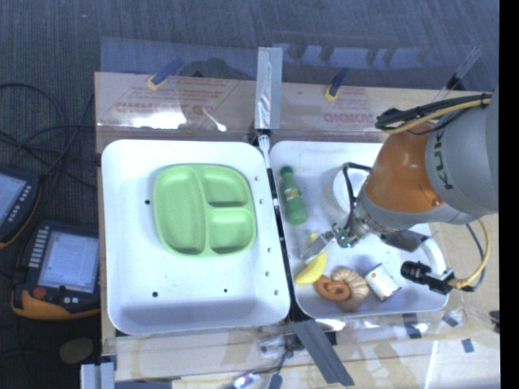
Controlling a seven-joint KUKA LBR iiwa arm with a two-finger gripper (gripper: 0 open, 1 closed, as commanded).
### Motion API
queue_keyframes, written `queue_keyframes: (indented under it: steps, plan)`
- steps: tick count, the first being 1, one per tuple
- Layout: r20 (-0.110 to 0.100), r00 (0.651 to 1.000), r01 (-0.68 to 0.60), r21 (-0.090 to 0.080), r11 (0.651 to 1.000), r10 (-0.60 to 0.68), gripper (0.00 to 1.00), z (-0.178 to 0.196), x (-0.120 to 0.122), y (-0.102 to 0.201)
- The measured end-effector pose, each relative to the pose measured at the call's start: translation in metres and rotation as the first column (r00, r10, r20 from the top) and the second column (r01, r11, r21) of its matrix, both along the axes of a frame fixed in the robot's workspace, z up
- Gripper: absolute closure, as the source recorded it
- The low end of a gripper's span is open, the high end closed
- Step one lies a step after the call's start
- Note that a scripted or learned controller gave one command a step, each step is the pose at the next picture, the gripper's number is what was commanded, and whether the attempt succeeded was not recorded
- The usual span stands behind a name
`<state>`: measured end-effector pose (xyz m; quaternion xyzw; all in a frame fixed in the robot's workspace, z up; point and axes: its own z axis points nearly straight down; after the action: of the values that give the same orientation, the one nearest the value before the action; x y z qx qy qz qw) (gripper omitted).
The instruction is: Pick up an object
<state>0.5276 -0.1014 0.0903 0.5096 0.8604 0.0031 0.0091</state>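
Grey carpet surrounds the bench, and on it we see two white bins side by side; we take the right bin (422, 302) as our landmark. Inside it, against its left wall, a green bottle (291, 194) lies lengthwise, well apart from the clutter at the bin's near edge. That clutter is a yellow banana-like piece (312, 269), a brown pretzel-shaped toy (330, 288), a tan bun-like lump (350, 284) and a small white cylinder with a red band (380, 281), all touching or just beside one another. We judge any of these a fair candidate, since the task names no particular object.

The gripper (340, 235) hangs over the middle of the right bin, just above the yellow piece and to the right of the bottle. We see nothing between its tips, and we cannot tell how they stand. Its place suggests, to us, a descent toward the near cluster.

Left of the right bin, the other bin (122, 298) holds a green divided tray (204, 209).
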Motion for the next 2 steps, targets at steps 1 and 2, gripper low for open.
queue_keyframes:
  steps: [1, 2]
  plan:
    - [-0.020, 0.991, -0.129, 0.007, 0.992, 0.129, 0.00, 0.029, 0.074, 0.000]
    - [-0.003, 1.000, 0.001, 0.002, 1.000, -0.001, 0.00, 0.000, -0.001, -0.004]
